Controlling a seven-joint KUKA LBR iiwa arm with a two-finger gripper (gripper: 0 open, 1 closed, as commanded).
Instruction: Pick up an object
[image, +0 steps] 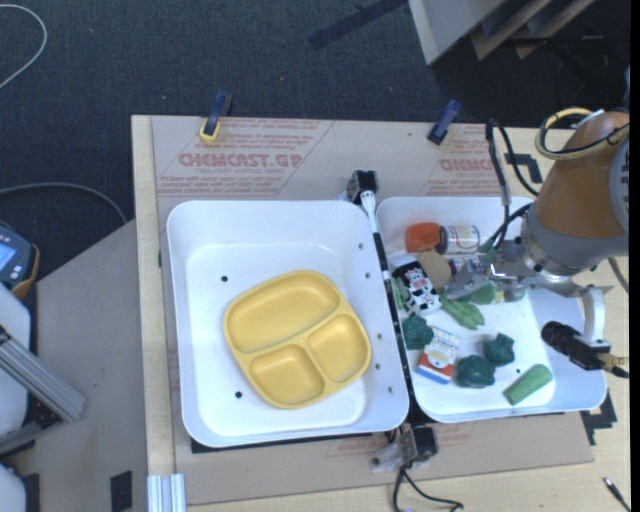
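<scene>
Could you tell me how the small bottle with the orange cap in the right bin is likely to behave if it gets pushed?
The bottle lies on its side and looks round, so it would probably roll. It looks small and likely light. Neighbouring items touch it, so a push may shift them too.

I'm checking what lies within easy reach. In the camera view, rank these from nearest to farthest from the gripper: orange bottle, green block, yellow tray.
1. Orange bottle, just up-left of the gripper.
2. Green block, right bin's near corner.
3. Yellow tray, left bin.

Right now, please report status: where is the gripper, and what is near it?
Gripper low in right bin, over green piece. Cow-print toy and tan block crowd beside. Nothing seen lifted.
</scene>
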